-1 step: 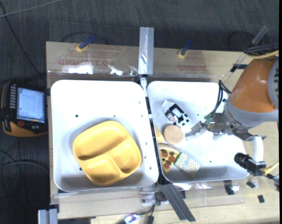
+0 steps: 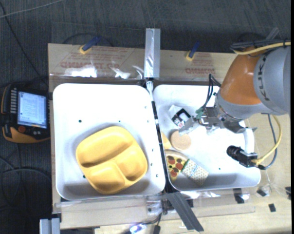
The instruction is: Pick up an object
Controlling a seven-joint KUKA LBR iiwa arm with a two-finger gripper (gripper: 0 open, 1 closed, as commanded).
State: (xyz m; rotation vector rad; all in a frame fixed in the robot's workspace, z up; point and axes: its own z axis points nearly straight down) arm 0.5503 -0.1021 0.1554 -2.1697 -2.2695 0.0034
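Tan round disc (image 2: 181, 141) is seen in the right bin (image 2: 225, 177), near its left wall, just below-left of the gripper (image 2: 188, 125). Jaw state cannot be told.

Wooden bench (image 2: 69, 57) bears two white bins side by side: left bin (image 2: 64, 106), right bin (image 2: 225, 174).

Glossy yellow plastic tray (image 2: 112, 159)
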